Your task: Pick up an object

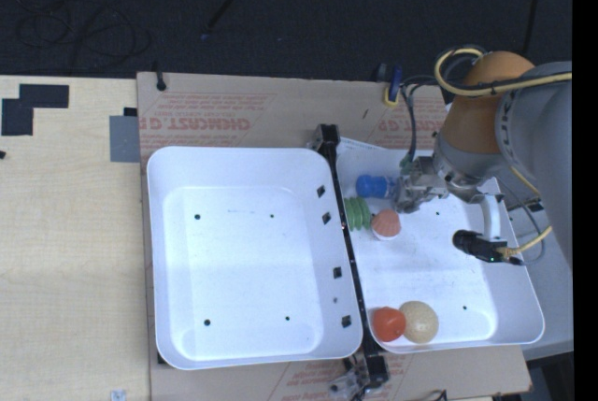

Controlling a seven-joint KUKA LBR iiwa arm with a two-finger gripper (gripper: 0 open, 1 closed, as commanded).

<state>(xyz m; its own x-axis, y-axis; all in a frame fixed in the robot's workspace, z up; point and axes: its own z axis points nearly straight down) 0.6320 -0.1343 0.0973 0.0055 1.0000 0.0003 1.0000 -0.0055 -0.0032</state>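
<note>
White bins: two — the left bin (168,203) and the right bin (486,306), side by side on the counter (65,250)
Blue objects: one (372,186), in the right bin near its far left corner
Green objects: one — a ribbed piece (357,211) against the right bin's left wall
Pink round objects: one (386,224), just beside the green piece
Orange-red round objects: one (389,324), near the right bin's front edge
Pale yellow balls: one (420,321), touching the orange-red one
Loose objects in all: five

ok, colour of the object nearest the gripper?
Pinkish-salmon ball, just below the gripper; camera view.
</note>
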